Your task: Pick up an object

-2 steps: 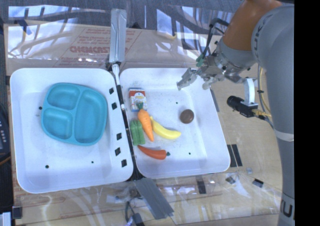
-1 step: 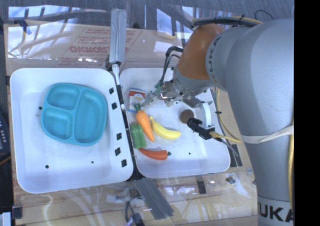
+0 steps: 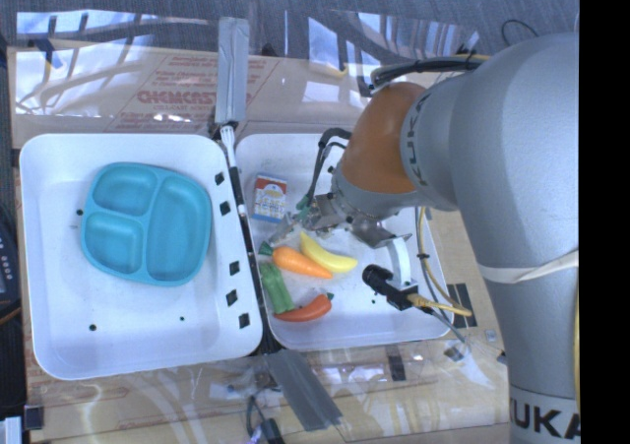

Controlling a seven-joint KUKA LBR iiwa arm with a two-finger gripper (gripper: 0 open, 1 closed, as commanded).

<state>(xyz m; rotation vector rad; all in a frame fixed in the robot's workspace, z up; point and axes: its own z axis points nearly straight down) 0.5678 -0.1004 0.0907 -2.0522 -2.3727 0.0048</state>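
Note:
In the right bin (image 3: 295,152) lie a yellow banana (image 3: 330,255), an orange carrot (image 3: 300,262), a red chili pepper (image 3: 307,310), a green vegetable (image 3: 275,285) and a small white and orange carton (image 3: 269,198). My gripper (image 3: 298,221) hangs low over the bin, just above the banana and carrot and right of the carton. Nothing shows between its fingers. The arm's orange band and grey body cover the bin's right half.
The left bin (image 3: 49,235) holds a blue divided plate (image 3: 148,222). A ridge with black clips (image 3: 234,235) separates the two bins. The toy foods crowd the right bin's left and front part.

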